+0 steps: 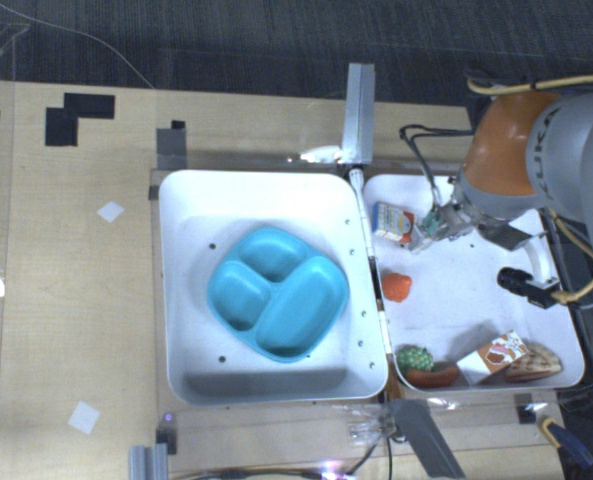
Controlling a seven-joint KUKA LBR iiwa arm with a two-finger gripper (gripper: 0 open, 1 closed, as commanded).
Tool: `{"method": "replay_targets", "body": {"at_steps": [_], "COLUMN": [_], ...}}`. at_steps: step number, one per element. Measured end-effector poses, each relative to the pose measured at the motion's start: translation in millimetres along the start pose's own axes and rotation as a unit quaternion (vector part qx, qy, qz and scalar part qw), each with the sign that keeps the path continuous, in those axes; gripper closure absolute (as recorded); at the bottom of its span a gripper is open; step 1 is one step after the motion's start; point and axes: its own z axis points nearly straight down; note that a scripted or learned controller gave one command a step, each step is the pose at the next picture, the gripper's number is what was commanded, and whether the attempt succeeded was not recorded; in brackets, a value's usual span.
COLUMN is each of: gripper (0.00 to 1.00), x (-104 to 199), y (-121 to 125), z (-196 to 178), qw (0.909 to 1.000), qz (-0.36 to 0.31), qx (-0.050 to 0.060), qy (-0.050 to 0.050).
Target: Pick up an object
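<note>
Jaws hang low in the right bin, near its far left corner, and whether they stand wide or narrow I cannot tell from this slanted look; nothing shows between them.

Going from the near rim outward: a broccoli piece on a brown dish, with a printed packet beside them; then a small orange-red ball by the left wall; farthest, a small printed carton just beside the jaws, on their left, perhaps touching.

That carton looks the likeliest target; to take it well, I judge the jaws should shift left until they straddle it, keeping off the bin wall, then close squarely across its narrow faces and lift straight up.

On the counter the left bin carries a blue divided tray, well apart.
</note>
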Motion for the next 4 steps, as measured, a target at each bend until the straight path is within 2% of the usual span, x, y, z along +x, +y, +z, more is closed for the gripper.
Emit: {"method": "replay_targets", "body": {"at_steps": [1,2,3,4], "gripper": [1.00,0.00,0.00,0.00], "x": [8.7,8.7,-29.1,-22.6], "y": [-56.2,-56.2,47.8,47.5], "z": [-21.0,-20.9,6.0,-40.0], "qw": [0.9996,0.9996,0.9996,0.9996], "qz": [-0.027,-0.027,-0.026,0.026], "qx": [0.006,0.006,0.008,0.005], "qy": [0.004,0.004,0.006,0.003]}}
